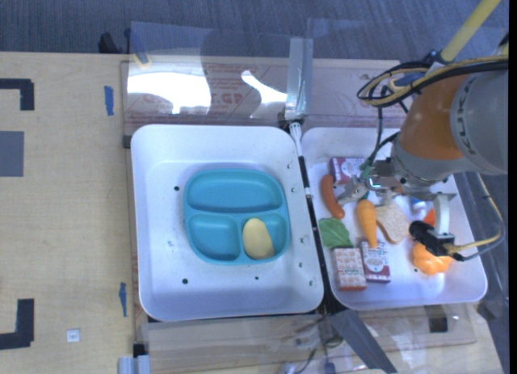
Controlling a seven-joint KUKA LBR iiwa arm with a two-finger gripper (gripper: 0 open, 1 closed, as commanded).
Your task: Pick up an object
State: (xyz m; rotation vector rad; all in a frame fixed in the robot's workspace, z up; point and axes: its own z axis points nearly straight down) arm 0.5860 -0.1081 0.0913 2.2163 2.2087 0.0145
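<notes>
- Across the bench point(65, 203), 2 shallow white bins sit side by side: the left bin point(153, 227) and the right bin point(464, 283), their inner rims touching.
- Over the right bin's far part hangs the grey arm point(477, 122) with its orange band point(428, 126), reaching in from the right.
- Inside the left bin lies a blue tray point(230, 195) with 3 compartments; a yellow potato-like piece point(258, 238) rests in its near right compartment.
- At the arm's end, the gripper point(365, 187) hovers low above the right bin's clutter; whether its jaws are open or closed cannot be told, and nothing is seen between them.
- Right under it, a carrot point(367, 220) points toward the near side, beside a slice of bread point(394, 223) on its right.
- Left of the carrot lie a red sausage point(330, 195) and a green leaf point(334, 232).
- Nearer still, 2 small cartons point(349, 268) stand side by side.
- An orange fruit point(430, 261) sits at the right, near a black cable.
</notes>
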